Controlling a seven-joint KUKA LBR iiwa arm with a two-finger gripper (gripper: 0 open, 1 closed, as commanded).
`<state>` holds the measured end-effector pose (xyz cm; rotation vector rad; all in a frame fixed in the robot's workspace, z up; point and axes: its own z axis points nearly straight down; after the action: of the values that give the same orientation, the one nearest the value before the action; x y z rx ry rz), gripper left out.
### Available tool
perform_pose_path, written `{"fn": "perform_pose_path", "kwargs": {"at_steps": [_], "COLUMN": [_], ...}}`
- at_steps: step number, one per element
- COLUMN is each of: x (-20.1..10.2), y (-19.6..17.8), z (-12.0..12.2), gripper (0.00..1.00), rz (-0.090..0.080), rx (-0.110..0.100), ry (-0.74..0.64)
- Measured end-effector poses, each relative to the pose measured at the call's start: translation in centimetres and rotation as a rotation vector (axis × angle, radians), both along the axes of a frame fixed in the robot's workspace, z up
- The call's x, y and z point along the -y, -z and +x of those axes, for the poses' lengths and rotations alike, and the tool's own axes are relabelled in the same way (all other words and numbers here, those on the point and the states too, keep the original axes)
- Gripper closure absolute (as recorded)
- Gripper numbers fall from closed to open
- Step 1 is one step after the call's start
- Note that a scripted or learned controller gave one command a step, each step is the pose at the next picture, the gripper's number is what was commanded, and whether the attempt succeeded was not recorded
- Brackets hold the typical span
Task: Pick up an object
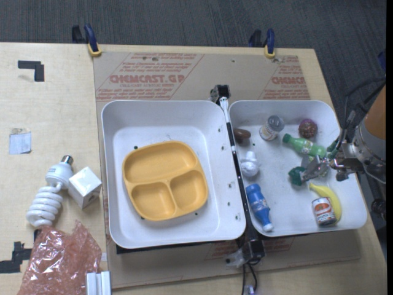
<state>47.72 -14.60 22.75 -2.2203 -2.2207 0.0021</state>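
While the arm reaches in over the right bin [344, 217], these points apply:
Board: reads "CHEMCAST", well beyond the fingers.
Gripper [319, 166]: whether the fingers are open or closed, cannot tell.
Green bottle [303, 145]: just beyond the fingers.
Banana [326, 196]: just beside them.
Risk: crowding may spoil the grasp.

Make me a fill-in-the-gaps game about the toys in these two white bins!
1. The yellow divided plate lies in the ______ bin.
2. The banana lies next to a small ______ with a red label.
3. The bottle near the right bin's front edge is coloured ______.
4. The green bottle lies in the ______ bin.

Missing words: left; can; blue; right
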Motion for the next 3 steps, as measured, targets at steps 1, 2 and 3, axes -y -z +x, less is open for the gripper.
{"fn": "perform_pose_path", "kwargs": {"at_steps": [1, 2, 3], "x": [-1.2, -1.2, -9.0], "y": [13.1, 12.1, 3.5], "z": [0.0, 0.2, 2.6], "gripper": [0.00, 1.00, 1.00], "rz": [0.001, 0.000, -0.001], "rx": [0.002, 0.004, 0.004], "ry": [0.002, 0.004, 0.000]}}
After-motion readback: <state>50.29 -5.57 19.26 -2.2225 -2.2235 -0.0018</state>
